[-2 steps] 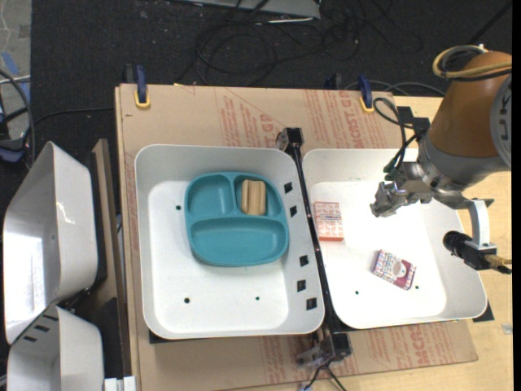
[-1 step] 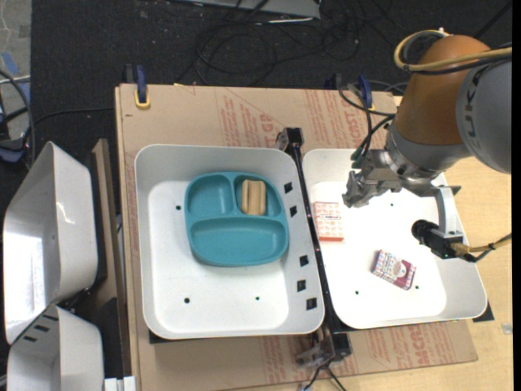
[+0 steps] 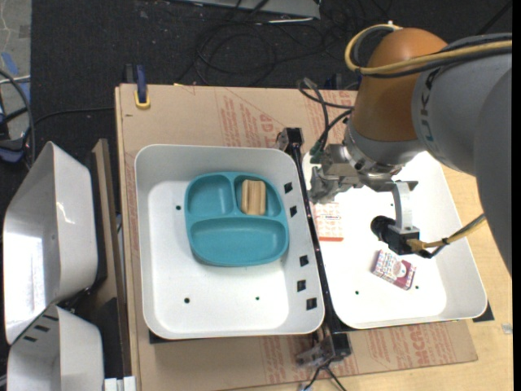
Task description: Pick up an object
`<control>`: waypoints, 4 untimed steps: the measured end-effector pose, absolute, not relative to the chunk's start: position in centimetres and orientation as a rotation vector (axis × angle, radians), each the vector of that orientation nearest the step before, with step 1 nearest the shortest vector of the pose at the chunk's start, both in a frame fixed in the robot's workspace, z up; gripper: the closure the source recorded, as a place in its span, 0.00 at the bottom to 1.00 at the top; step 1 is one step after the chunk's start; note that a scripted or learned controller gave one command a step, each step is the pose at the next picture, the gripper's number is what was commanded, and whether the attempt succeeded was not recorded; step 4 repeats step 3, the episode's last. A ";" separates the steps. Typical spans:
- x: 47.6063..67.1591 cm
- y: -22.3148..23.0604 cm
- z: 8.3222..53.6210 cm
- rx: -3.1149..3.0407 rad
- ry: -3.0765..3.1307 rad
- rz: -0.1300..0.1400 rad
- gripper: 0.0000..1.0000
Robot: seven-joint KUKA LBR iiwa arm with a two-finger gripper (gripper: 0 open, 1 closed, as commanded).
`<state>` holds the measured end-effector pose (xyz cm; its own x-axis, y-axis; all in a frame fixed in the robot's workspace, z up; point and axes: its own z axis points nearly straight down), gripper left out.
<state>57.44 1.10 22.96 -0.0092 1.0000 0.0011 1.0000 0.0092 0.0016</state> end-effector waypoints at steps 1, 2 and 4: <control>59.3 7.2 23.2 2.211 2.231 0.005 1.00; 59.2 9.3 22.5 2.215 2.228 -0.001 1.00; 59.2 9.2 22.5 2.217 2.225 -0.001 0.00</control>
